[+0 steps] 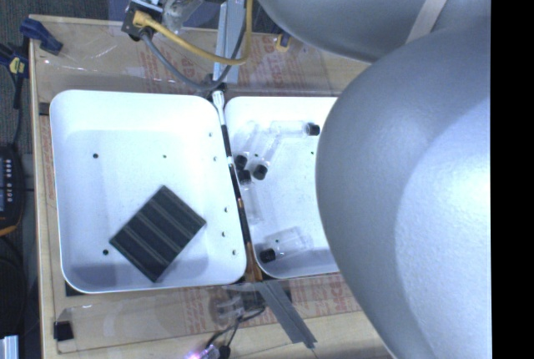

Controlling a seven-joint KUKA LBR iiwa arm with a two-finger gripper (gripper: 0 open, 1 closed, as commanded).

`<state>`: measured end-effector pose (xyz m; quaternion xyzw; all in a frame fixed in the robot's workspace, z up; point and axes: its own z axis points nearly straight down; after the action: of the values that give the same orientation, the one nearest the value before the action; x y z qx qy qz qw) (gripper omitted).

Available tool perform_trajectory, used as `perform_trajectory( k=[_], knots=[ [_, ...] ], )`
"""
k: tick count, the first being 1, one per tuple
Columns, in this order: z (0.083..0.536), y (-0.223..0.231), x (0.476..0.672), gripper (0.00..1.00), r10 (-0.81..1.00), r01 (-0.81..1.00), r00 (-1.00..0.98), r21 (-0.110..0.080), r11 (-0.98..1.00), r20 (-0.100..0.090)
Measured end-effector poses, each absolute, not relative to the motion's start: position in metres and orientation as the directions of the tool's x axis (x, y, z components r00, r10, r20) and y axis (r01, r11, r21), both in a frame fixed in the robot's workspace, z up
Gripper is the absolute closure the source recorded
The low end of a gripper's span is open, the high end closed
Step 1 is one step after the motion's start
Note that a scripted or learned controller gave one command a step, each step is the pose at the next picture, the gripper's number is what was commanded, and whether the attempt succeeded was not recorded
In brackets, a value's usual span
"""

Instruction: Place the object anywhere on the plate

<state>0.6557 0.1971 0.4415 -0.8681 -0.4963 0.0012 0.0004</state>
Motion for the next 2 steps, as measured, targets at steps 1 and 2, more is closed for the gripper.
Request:
perform_trajectory(
  k=[1,2],
  knots=[
    [0.291,0.171,0.562,1.0,0.993,0.993,0.115,-0.008,-0.115,-0.004],
    [0.304,0.219,0.597,1.0,0.919,0.919,0.393,-0.002,-0.393,-0.003]
  ],
)
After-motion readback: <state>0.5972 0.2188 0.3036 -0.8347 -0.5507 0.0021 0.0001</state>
